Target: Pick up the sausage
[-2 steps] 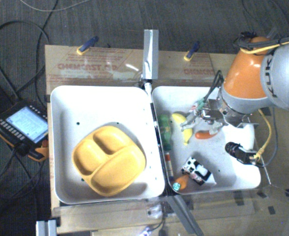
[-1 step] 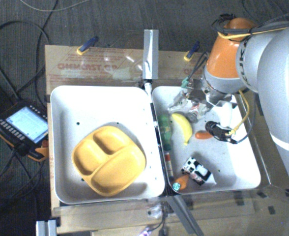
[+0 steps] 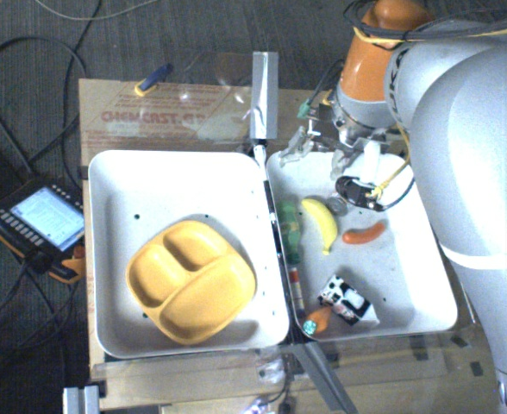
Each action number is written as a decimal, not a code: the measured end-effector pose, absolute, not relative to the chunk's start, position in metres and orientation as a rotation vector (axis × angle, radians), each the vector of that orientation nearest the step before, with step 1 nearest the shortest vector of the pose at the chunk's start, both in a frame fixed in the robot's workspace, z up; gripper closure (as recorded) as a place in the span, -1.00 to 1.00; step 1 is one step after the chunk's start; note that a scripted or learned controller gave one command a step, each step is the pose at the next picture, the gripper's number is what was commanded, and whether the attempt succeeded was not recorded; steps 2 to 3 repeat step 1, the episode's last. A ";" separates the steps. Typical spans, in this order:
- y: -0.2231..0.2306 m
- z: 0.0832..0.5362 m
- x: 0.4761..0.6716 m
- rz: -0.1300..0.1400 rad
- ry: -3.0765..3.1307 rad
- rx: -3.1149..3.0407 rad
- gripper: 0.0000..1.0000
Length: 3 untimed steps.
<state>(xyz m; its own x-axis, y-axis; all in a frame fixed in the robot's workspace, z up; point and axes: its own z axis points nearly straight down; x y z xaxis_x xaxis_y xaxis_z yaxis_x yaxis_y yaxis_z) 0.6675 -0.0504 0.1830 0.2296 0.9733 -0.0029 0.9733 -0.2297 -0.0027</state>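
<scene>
The sausage (image 3: 363, 233) is a short red-orange link lying on the floor of the right bin (image 3: 426, 313), just right of a yellow banana (image 3: 321, 222). My gripper (image 3: 321, 155) hangs over the far end of the right bin, up and to the left of the sausage and clear of it. Its fingers are spread open and nothing is between them. The grey arm with its orange band (image 3: 370, 63) comes down from the upper right.
Along the right bin's left wall lies a green vegetable (image 3: 289, 228). A black-and-white cow toy (image 3: 345, 300) and an orange carrot (image 3: 316, 320) sit near its front edge. The left bin (image 3: 115, 188) holds a yellow divided plate (image 3: 191, 279).
</scene>
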 end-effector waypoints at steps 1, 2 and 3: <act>-0.026 0.183 0.615 0.008 -1.878 -2.520 -1.00; -0.026 0.183 0.615 0.008 -1.878 -2.520 -1.00; -0.026 0.183 0.615 0.008 -1.878 -2.520 -1.00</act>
